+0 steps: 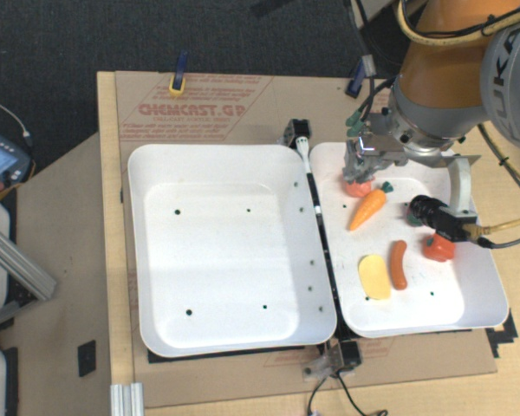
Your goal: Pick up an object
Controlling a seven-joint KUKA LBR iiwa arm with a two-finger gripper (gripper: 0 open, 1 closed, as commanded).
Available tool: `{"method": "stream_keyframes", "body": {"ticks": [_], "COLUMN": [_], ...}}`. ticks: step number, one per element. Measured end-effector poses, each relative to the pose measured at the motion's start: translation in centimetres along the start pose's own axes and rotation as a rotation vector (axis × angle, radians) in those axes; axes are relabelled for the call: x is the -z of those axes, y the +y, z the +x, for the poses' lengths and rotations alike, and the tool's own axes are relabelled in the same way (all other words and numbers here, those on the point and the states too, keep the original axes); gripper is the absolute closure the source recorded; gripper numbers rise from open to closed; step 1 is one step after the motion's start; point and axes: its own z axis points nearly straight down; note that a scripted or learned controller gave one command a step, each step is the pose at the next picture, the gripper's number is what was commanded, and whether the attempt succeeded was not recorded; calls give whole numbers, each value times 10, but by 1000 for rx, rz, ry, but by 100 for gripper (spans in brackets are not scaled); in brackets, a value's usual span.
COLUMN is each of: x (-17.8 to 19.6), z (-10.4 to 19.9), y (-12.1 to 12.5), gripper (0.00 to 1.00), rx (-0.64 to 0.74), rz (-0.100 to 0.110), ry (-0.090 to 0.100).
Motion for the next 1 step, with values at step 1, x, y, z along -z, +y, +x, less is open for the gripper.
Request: {"method": "stream_keyframes", "body": {"ticks": [1], "x": [70], "z": [-102], "y": [-43], "gripper": [100], "rx": [-14], "rz": [4], "ry": [-4]}}
